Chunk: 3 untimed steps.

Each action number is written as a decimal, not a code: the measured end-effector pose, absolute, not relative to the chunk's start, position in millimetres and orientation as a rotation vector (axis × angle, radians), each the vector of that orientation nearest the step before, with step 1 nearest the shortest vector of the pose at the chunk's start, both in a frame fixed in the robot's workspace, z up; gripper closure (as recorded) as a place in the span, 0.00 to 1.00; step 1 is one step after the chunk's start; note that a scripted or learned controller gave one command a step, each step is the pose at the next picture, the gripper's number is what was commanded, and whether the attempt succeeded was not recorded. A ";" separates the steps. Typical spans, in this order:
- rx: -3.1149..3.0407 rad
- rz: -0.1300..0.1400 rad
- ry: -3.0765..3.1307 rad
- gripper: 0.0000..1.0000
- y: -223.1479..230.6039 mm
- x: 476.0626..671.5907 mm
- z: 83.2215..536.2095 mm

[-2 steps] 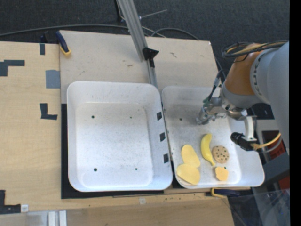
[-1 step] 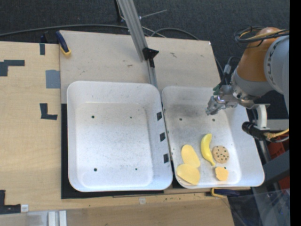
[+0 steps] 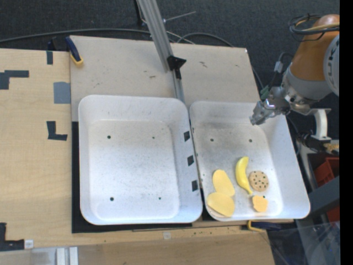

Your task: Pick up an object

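Bins sit side by side: the left bin (image 3: 132, 153) offers nothing to grasp. All targets cluster at the right bin's (image 3: 231, 126) near edge: yellow pieces (image 3: 222, 192), banana (image 3: 241, 173), cookie (image 3: 258, 180), orange bit (image 3: 260, 204). I cannot tell the grasp state of the gripper (image 3: 259, 116), high at the far right rim. Best descend on the banana, across its width.

A blue-handled clamp (image 3: 74, 51) grips the bench's far-left edge; a grey metal pole (image 3: 158, 26) slants overhead; black cables (image 3: 110, 32) trail beyond.
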<state>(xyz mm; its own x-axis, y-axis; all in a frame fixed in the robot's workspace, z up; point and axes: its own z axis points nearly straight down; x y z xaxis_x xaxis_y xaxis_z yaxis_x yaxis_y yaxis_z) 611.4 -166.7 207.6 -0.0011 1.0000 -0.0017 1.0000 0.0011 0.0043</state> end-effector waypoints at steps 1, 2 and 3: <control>2.217 0.003 2.220 1.00 -166.4 612.6 255.0; 2.217 -0.002 2.229 1.00 -111.8 606.9 240.5; 2.215 0.000 2.231 1.00 -54.9 615.6 237.3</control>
